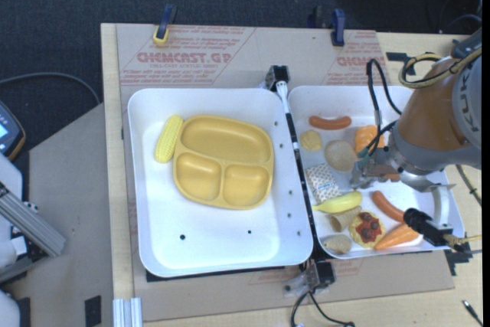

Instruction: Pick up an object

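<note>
1. Gripper (pixel 367 171) of your grey arm with the orange band hangs low over the right white bin (pixel 452 199), and you cannot tell how it is set.
2. Just to its left sits a small white packet with a dotted pattern (pixel 321 181).
3. Right below it and a little left lies a yellow toy banana (pixel 338 202).
4. Up and to the left of it rests a round pale cookie-like piece (pixel 340 155), and further left a small yellow round piece (pixel 310 139).
5. Above it, near the far rim, lies a reddish toy sausage (pixel 330 121).
6. An orange toy fruit (pixel 365 138) sits right above it, partly hidden by the arm.
7. Just to its right and down lies a second red sausage (pixel 387 206); below that you see an orange toy carrot (pixel 397 237) and a small toy pizza with red spots (pixel 366 227).
8. Far to its left, in the left white bin (pixel 230 249), sits a yellow plastic tray with three sections (pixel 223 161), with a yellow toy corn cob (pixel 168 138) touching its left edge.
</note>
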Controlling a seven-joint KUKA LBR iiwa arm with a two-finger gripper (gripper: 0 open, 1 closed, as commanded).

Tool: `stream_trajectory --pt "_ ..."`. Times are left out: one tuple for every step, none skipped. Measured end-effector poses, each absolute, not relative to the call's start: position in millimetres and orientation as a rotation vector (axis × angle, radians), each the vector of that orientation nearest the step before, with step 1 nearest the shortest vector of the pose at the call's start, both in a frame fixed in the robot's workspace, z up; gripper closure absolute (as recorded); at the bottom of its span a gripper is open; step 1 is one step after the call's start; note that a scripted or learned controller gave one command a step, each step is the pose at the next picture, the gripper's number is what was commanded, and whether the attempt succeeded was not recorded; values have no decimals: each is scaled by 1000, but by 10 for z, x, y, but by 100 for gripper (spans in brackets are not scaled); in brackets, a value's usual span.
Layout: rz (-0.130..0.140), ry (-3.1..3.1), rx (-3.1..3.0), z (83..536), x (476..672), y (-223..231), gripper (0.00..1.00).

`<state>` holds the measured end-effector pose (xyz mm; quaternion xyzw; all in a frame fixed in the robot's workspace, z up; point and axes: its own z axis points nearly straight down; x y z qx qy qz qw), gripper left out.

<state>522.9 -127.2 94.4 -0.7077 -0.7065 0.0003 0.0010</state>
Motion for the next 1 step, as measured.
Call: stream_trajectory --pt "-3 -2226 -2225 1574 5243 -1294 100"
